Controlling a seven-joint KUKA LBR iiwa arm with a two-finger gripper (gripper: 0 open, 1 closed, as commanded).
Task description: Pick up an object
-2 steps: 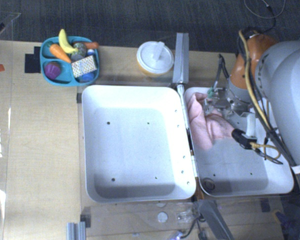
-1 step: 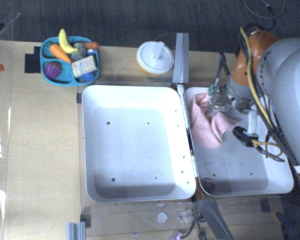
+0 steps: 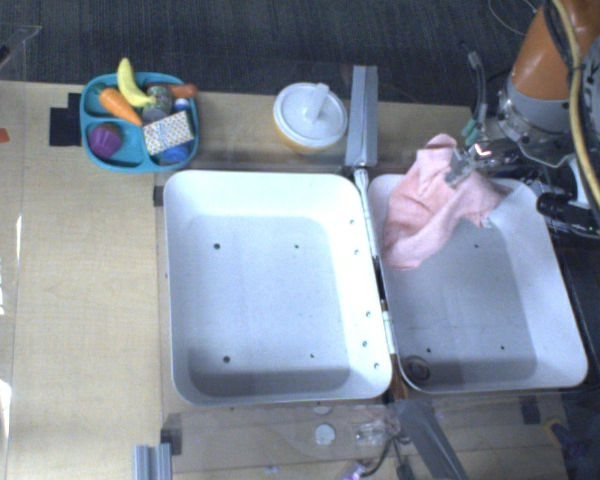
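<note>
A pink cloth (image 3: pixel 430 213) hangs bunched over the far left part of the right bin (image 3: pixel 500 308). Its upper end is pinched between the fingers of my gripper (image 3: pixel 468 163), which is shut on it, and its lower end trails toward the bin's left wall. The arm with its orange band (image 3: pixel 570 28) reaches in from the upper right. A small dark object (image 3: pixel 417 371) lies in the near left corner of the right bin.
The left bin (image 3: pixel 270 288) stands beside the right one. Behind the bins are a white lidded bowl (image 3: pixel 310 115), a grey metal post (image 3: pixel 361 118) and a blue tray of toy food (image 3: pixel 140 120). Cables run along the right side.
</note>
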